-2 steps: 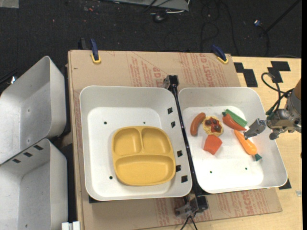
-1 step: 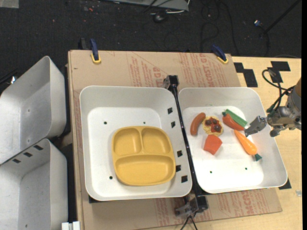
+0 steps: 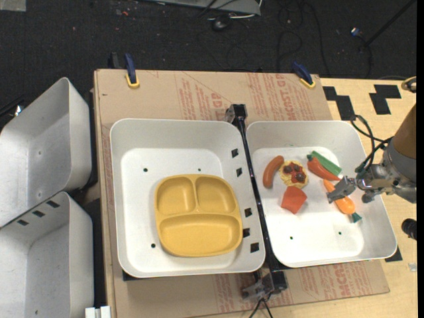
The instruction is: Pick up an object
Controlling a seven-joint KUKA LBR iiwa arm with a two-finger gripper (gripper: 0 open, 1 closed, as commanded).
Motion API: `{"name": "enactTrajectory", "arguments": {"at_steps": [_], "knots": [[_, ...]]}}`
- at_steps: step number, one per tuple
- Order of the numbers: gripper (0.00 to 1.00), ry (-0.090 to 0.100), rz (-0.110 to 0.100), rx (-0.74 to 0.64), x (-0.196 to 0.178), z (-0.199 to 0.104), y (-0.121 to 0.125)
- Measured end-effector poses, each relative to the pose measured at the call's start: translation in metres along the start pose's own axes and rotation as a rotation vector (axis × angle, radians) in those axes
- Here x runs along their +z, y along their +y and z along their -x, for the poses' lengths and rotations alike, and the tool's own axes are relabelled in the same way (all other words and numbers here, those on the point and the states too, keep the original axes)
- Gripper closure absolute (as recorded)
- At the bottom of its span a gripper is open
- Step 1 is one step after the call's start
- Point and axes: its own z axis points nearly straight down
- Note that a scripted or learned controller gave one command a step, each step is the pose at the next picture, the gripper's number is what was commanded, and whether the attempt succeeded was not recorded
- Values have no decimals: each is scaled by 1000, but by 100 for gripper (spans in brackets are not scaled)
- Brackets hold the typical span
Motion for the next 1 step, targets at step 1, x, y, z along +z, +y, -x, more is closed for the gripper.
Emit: {"name": "enactTrajectory", "arguments": {"at_steps": [1], "knots": [[0,0,0,0,48,2,-9]]}}
